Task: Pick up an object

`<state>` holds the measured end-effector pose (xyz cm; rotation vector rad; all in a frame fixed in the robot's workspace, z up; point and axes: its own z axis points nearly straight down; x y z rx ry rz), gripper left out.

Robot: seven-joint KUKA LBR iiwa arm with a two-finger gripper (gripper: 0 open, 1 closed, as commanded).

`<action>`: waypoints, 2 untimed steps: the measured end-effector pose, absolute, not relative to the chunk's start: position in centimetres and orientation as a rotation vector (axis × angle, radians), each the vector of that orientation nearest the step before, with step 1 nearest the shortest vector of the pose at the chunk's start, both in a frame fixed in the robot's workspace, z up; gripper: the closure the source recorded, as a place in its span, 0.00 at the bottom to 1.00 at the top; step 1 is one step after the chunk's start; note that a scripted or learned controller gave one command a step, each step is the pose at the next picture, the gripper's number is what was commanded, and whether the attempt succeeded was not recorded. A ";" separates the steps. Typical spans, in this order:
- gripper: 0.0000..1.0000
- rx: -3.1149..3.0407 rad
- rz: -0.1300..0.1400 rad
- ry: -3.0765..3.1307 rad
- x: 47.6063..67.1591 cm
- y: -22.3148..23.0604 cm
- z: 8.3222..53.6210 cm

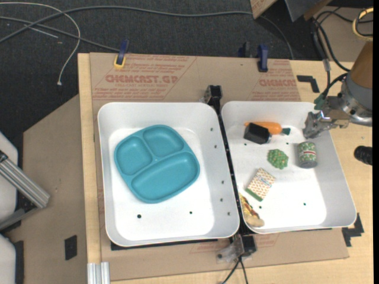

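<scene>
Two white bins: gripper (315,125) above the right bin's (331,212) far edge, just beside a small can (307,154); finger state indiscernible, nothing visibly held.

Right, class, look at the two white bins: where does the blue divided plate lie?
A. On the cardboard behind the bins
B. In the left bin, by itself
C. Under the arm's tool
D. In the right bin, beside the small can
B: the blue divided plate lies flat in the left bin, while the small items, such as the can, sit in the right bin.
</scene>
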<state>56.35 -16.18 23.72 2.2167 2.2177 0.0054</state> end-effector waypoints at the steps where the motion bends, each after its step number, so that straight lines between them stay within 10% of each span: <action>1: 1.00 2.216 0.006 2.218 56.5 -16.2 29.2; 2: 1.00 2.221 -0.001 2.227 54.6 -10.9 27.4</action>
